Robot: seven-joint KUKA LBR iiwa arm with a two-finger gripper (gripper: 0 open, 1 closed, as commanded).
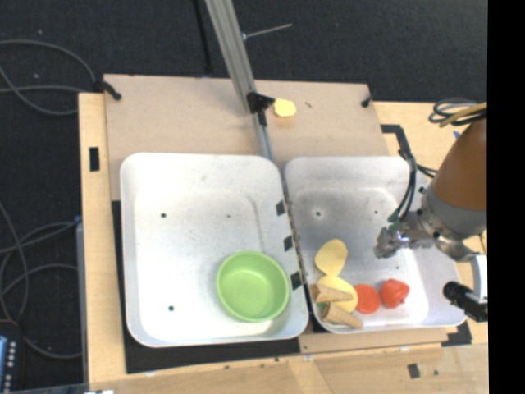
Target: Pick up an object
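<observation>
arm point(456, 189) over right bin point(344, 175) | green bowl point(253, 285) left bin point(164, 179)

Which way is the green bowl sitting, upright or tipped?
Upright: the green bowl in the left bin shows its round open mouth facing up.

Robot lab: bench point(328, 121), cables point(25, 64)

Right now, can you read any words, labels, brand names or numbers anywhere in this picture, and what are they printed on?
No text can be read anywhere.
Green bowl: plain, no label.
Left bin and right bin: a few dark dots, no lettering.
Yellow pieces and red pieces: no marks.
Arm's orange band: no brand or number visible.
End effector: too small and blurred to show any print.
</observation>
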